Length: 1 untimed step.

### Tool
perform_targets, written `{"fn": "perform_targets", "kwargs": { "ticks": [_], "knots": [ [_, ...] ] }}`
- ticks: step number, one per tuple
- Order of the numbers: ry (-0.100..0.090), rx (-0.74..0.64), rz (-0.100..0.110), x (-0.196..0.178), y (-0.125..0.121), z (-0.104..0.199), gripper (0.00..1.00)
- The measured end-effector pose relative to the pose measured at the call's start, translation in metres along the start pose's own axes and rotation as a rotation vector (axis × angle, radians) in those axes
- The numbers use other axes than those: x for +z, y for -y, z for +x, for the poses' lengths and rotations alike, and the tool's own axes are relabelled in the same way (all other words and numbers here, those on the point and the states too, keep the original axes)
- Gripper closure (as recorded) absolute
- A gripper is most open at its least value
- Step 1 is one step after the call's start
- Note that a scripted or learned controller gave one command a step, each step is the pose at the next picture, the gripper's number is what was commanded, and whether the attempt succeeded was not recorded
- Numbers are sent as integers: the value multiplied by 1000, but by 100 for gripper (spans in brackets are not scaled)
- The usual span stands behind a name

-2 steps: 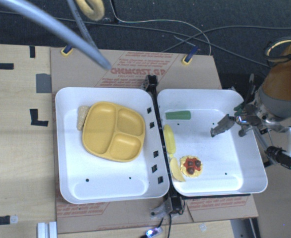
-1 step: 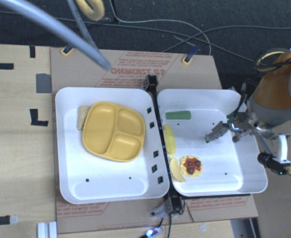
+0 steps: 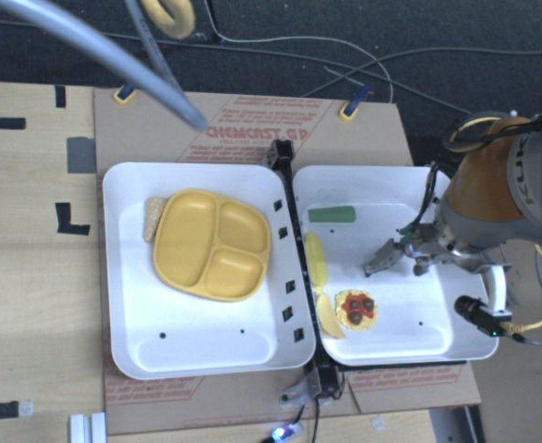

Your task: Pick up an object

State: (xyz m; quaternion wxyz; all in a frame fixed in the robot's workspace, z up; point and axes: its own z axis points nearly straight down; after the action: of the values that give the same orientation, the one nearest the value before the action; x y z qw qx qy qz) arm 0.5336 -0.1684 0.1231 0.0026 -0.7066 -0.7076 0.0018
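Observation:
My gripper (image 3: 395, 266) hangs over the middle of the right bin (image 3: 437, 340), open, with nothing between its fingers. A small round toy pizza with red dots (image 3: 356, 309) lies just below and left of it, apart from it. A green flat block (image 3: 331, 214) rests near the bin's back left. A yellow banana-like piece (image 3: 316, 258) lies along the left wall, with another pale yellow piece (image 3: 327, 317) beside the pizza.
The left bin (image 3: 197, 349) holds a yellow divided plate (image 3: 211, 245) with a tan sponge-like piece (image 3: 152, 218) tucked at its left edge. A black divider (image 3: 294, 266) separates the bins. The arm's orange band (image 3: 487, 183) stands at the right bin's right side.

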Motion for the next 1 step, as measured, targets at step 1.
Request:
{"fn": "perform_targets", "kwargs": {
  "ticks": [1],
  "knots": [
    [3, 0, -6, 40, 0, 0, 0]
  ]
}}
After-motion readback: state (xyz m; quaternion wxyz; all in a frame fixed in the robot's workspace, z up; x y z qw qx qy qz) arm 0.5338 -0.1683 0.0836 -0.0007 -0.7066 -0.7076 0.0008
